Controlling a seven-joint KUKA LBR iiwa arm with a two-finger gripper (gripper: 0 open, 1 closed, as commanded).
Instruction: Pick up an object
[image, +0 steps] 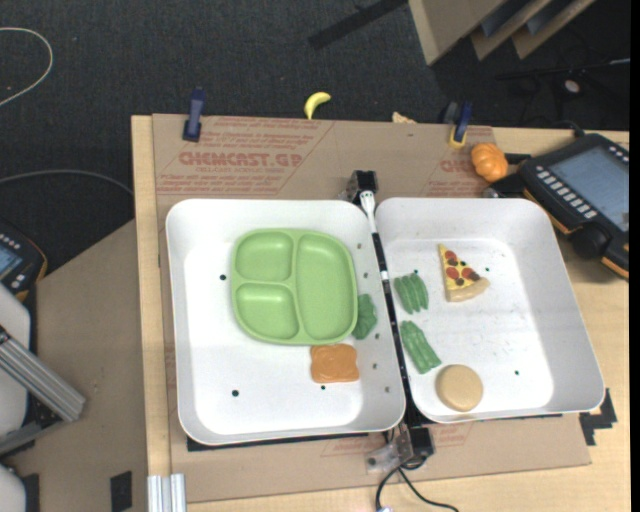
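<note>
Camera view looks down on two shallow white bins on the counter, and there's plenty to pick from. The bin on the view's left (185, 330) has a light green divided plastic plate (295, 285), with an orange-brown toast-looking piece (334, 364) just below it and a small dark green leafy thing (365, 315) tucked against the plate's right edge. The bin on the view's right (560, 300) holds a toy pizza slice (459, 273), two green pea pods (411, 291) near the divider and a round tan bun (460, 387) by the front wall. Can't tell the state of the fingers from this, so no call there. What I'd worry about: the plate is wide and flat, so a pinch likely slides off; the pods and leafy bit sit so close to the bin walls that a descent could clip the rim; the bun could roll away.
</note>
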